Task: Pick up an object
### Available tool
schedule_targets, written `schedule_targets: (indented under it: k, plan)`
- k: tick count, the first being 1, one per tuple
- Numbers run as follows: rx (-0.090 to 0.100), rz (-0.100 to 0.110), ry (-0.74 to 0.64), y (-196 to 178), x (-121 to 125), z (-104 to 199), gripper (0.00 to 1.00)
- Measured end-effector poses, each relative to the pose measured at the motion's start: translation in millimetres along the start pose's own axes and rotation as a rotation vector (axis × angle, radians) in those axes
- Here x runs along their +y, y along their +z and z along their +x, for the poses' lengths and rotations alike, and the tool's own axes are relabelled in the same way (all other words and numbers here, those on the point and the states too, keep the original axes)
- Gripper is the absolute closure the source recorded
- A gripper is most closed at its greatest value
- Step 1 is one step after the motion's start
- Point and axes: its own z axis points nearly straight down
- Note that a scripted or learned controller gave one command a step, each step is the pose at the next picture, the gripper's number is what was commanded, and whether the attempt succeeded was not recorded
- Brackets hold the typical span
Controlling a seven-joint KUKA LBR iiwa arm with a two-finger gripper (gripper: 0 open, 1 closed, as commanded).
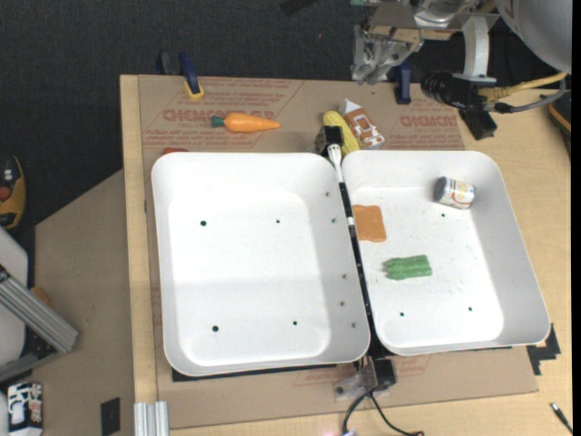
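My gripper (pixel 374 62) hangs high above the back of the bench, beyond the far rim of the right bin (pixel 508 243); nothing shows between its fingers. In the right bin lie an orange flat piece (pixel 369 222) near the left wall, a green bumpy piece (pixel 406 267) in the middle, and a small silver can (pixel 454 192) on its side at the back right. The left bin (pixel 182 271) holds nothing that I can see.
Behind the bins on the cardboard lie a toy carrot (pixel 245 123), a yellow item (pixel 334 122) and a small orange-brown packet (pixel 363 128). Blue clamps (pixel 190 77) hold the board's back edge. Cables (pixel 481 89) run at the back right.
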Motion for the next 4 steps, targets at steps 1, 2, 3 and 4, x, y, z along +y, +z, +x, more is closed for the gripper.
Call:
schedule_targets:
  k: [1,2,3,4]
  plan:
    - [0.001,0.0,0.001,-125.7,-22.3,39.7,1.0]
    - [0.0,0.018,0.001,-138.4,-100.7,72.6,1.0]
    - [-0.001,0.02,0.001,-142.9,-175.4,95.0,1.0]
    - [-0.003,0.02,0.003,-141.5,-186.0,131.7,1.0]
